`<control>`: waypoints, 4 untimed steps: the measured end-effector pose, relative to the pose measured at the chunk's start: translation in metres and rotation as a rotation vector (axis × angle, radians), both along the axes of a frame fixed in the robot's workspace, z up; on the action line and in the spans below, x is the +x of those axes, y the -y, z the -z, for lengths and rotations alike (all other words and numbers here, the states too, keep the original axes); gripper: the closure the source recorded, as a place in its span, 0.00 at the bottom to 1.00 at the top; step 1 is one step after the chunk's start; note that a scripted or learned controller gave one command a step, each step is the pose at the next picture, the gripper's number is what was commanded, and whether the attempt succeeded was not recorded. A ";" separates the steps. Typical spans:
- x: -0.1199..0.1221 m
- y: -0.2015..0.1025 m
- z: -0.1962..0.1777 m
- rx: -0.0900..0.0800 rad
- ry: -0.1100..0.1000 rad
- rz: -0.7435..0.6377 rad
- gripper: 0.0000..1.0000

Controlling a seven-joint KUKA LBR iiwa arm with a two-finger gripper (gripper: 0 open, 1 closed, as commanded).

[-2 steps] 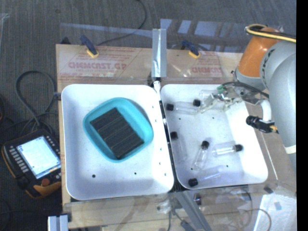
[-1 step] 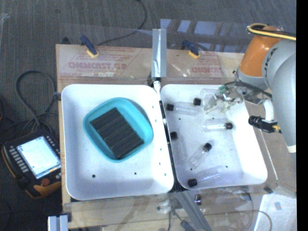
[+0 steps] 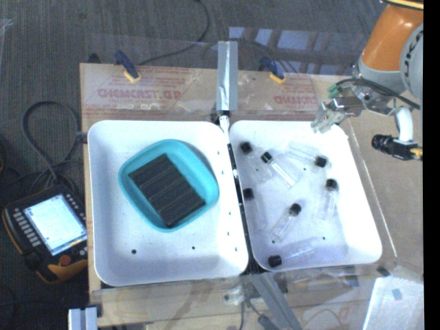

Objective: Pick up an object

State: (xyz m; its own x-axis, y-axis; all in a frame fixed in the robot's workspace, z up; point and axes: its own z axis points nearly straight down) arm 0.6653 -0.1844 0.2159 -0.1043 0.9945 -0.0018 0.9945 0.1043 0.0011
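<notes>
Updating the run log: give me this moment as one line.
gripper: above right bin's far edge, holding nothing | vials: loose in right bin | teal tray: left bin | pick: not yet begun

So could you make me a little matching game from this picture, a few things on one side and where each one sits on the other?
Things:
1. teal dish
2. clear vials with black caps
3. handheld screen
4. gripper

Places:
A. on the floor, left of the bench
B. in the left bin
C. over the far right corner of the right bin
D. scattered in the right bin

Pairs: 1-B, 2-D, 3-A, 4-C
</notes>
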 end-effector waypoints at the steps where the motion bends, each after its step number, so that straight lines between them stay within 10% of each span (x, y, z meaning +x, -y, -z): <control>1: 0.000 0.000 0.000 -0.001 -0.001 0.000 0.00; 2: -0.020 -0.039 0.076 0.001 -0.003 -0.089 0.00; 3: -0.008 -0.049 0.098 -0.014 0.041 -0.101 0.00; 4: -0.043 -0.075 0.125 -0.007 0.012 -0.129 0.00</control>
State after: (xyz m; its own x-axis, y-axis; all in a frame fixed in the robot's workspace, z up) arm 0.6227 -0.1096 0.0905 -0.2314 0.9728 -0.0106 0.9728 0.2315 0.0113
